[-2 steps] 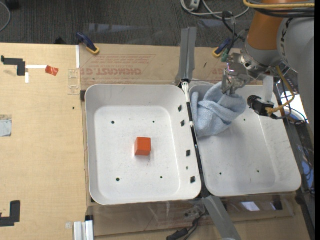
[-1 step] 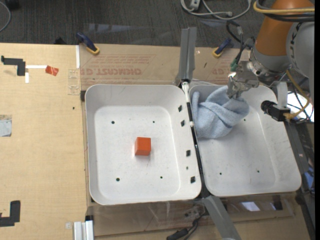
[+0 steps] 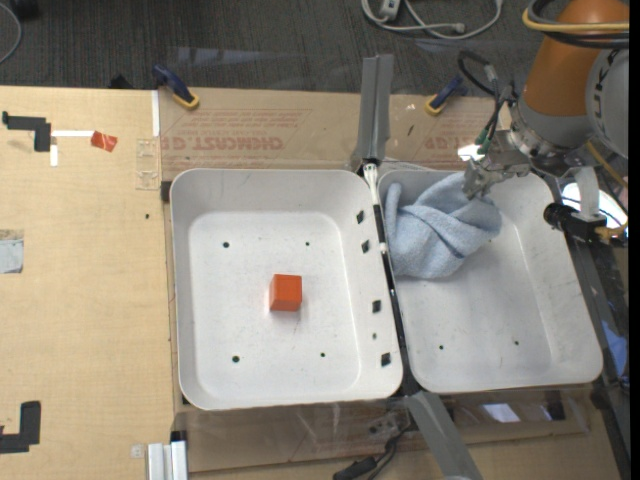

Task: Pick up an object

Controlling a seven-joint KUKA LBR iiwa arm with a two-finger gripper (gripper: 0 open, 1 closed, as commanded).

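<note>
1. two white bins: the left bin (image 3: 200, 268) and the right bin (image 3: 540, 348).
2. one orange block (image 3: 286, 293).
3. one light blue cloth (image 3: 435, 233).
4. two clamps: one clamp (image 3: 175, 85), another clamp (image 3: 445, 95).

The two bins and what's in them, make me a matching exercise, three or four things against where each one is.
Things:
1. orange block
2. blue cloth
3. gripper
4. blue and yellow clamp

Places:
A. over the cloth's upper right edge
B. middle of the left bin
C. far left part of the right bin
D. on the cardboard behind the left bin

Pairs: 1-B, 2-C, 3-A, 4-D
</note>
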